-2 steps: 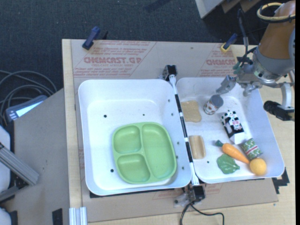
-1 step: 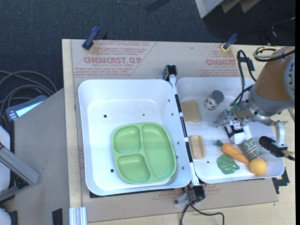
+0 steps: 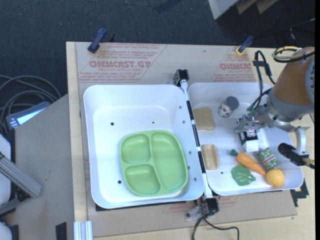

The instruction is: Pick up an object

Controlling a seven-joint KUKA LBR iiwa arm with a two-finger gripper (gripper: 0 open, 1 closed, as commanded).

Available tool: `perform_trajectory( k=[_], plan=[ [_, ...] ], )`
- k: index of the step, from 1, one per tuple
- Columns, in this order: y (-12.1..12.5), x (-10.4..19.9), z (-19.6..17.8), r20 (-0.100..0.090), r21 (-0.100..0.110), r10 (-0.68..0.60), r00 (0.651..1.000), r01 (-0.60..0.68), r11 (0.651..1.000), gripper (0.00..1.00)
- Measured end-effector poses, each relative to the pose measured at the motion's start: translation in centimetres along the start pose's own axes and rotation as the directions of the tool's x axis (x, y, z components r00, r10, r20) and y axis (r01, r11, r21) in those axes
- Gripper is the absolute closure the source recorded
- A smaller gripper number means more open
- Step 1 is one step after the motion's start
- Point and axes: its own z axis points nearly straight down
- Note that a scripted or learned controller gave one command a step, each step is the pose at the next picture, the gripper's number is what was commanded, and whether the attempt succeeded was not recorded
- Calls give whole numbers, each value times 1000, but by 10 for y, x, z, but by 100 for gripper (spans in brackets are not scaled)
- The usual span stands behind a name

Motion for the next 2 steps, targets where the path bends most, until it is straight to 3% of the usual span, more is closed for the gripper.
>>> perform_trajectory(
  k=[1,2],
  plan=[
    [-59,61,-164,-1,1,-1,1000,1,1000,100],
    [-54,110,-150,-2,5,-2,1000,2,1000,100]
  ],
)
